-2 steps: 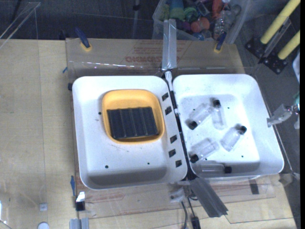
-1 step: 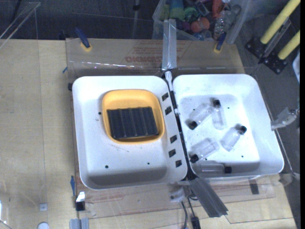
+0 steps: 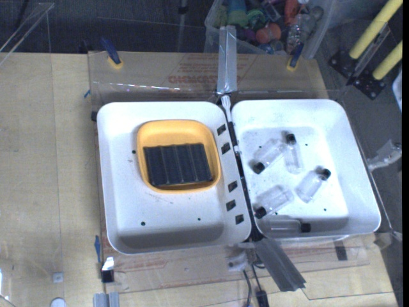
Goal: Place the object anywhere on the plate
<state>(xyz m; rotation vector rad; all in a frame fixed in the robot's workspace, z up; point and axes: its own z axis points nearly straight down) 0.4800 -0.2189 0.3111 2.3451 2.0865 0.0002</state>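
Right now the objects to move are 5 clear bottles with black caps, all lying in the right bin [image 3: 332, 117]: one [image 3: 291, 151] near the top, one [image 3: 266, 157] just left of it, one [image 3: 312, 184] toward the right, one [image 3: 273, 201] low at the left, one [image 3: 285, 224] against the front wall. Well apart, the yellow plate [image 3: 176, 130] sits in the left bin [image 3: 118, 171] with a dark ribbed insert [image 3: 177, 164]. Above, a clear tub of colourful toys [image 3: 265, 8]. Gripper state: cannot tell.

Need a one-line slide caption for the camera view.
Yellow plate holding a dark ridged block in the left bin; clear bottles scattered in the right bin.
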